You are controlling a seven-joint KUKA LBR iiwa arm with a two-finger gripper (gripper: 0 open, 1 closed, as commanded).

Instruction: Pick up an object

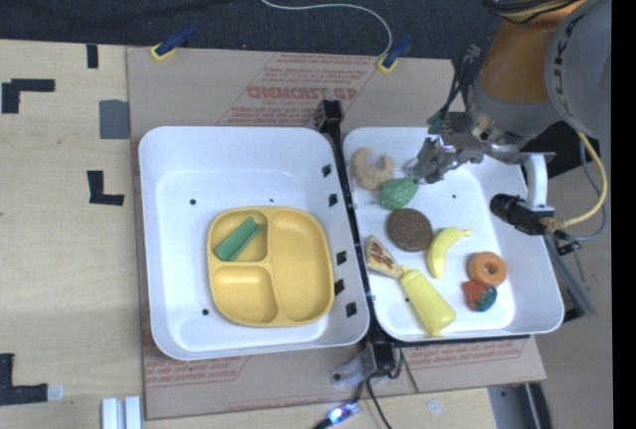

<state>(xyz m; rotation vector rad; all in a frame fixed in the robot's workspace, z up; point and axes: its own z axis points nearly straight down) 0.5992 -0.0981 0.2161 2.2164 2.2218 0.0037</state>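
Robot hand (pixel 433 165) lowered in right bin (pixel 517 308), (finger state cannot be told), just beside green toy (pixel 397 192), banana (pixel 444 249) nearby

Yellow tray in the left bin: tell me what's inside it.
The yellow tray holds one green piece in its upper-left compartment. Its other two compartments show bare yellow. Nothing covers it.

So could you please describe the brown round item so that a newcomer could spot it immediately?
Look in the right bin, near its middle. The brown disc lies flat just below the green piece and left of the banana; it is the bin's one dark, round, flat thing.
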